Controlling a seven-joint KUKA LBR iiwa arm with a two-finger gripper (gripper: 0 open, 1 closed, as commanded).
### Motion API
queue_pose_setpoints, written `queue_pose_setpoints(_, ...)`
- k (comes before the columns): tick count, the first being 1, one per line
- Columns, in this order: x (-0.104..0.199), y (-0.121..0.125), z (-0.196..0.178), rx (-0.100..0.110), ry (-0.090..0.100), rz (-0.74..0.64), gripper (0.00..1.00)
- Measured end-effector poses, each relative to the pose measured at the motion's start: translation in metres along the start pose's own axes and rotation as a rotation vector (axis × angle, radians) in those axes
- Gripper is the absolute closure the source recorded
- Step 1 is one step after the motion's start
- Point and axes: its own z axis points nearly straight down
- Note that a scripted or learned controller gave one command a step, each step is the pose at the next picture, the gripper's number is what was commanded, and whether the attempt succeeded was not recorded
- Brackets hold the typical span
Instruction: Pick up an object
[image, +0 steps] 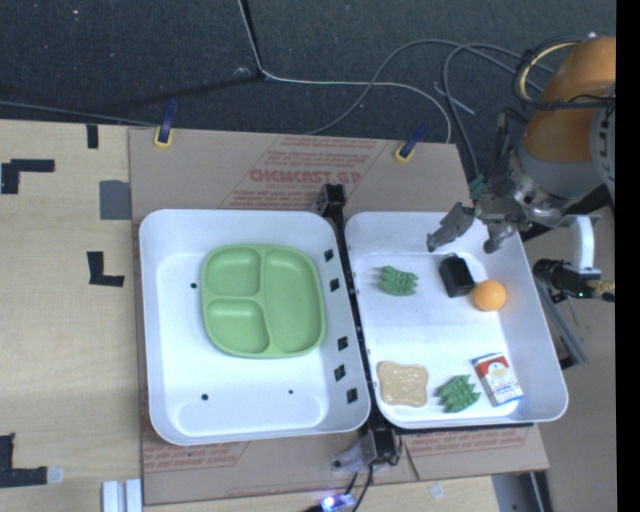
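Approach step: the gripper (468, 232), fingers apparently spread and holding nothing, hovers just above the black block (456, 276); next, descend and close.

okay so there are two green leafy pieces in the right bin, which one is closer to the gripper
The green leafy piece in the upper left part of the right bin, left of the black block. The other green piece lies near the bottom edge, between the toast and the small carton.

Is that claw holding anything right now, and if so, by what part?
Nothing is held. The claw hangs open above the right white bin, its two fingers spread with only bin floor between them. The small black block and round orange ball lie just below it, untouched.
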Motion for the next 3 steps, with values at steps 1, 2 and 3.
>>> queue_pose_setpoints(1,0.000,0.002,-0.008,-0.013,-0.002,-0.003,0.00)
queue_pose_setpoints(2,-0.009,0.007,0.046,-0.011,-0.003,-0.002,0.00)
queue_pose_setpoints(3,-0.017,0.005,0.105,-0.011,-0.003,-0.003,0.00)
